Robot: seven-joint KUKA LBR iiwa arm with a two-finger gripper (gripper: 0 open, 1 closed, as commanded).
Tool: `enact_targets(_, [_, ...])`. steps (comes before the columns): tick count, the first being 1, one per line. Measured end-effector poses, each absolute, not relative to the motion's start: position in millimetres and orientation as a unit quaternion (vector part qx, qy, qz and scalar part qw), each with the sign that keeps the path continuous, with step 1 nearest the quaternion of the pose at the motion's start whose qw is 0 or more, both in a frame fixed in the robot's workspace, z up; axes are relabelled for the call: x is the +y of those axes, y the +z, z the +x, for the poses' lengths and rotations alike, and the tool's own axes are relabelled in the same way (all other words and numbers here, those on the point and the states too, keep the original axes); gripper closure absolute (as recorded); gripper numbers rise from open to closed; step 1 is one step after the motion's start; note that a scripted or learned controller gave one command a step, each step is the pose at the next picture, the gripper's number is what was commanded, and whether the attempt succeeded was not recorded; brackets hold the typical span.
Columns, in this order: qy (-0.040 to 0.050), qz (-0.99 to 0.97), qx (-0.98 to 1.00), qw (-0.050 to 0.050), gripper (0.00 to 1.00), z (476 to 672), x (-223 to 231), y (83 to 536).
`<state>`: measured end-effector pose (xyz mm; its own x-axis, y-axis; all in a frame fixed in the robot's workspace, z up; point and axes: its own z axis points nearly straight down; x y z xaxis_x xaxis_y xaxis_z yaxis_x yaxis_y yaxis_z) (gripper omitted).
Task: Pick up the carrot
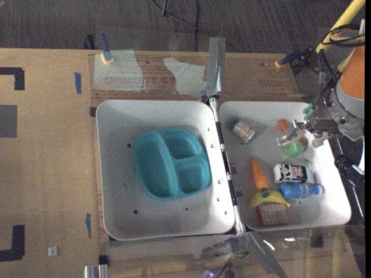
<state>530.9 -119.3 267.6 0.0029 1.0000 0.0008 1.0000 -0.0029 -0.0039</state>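
Observation:
The carrot is an orange tapered piece lying in the right bin, left of centre, its narrow end pointing away from me. My gripper hangs at the bin's upper right, directly over a green round object. It sits well to the right of the carrot and farther back, apart from it. The arm's orange band is at the frame's right edge.
Around the carrot lie a banana, a red box, a blue bottle and a small milk carton. A can and a small orange-red item lie farther back. The left bin holds a teal divided plate.

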Motion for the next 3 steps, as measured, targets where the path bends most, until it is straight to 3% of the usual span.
enact_targets(1, [0.0013, -0.659, -0.752, 0.002, 0.0, 507.6, -60, 185])
enact_targets(2, [-0.0035, -0.635, -0.772, -0.002, 0.0, 516.6, -100, 87])
enact_targets(3, [-0.003, -0.639, -0.769, -0.006, 1.0, 518.6, -104, 96])
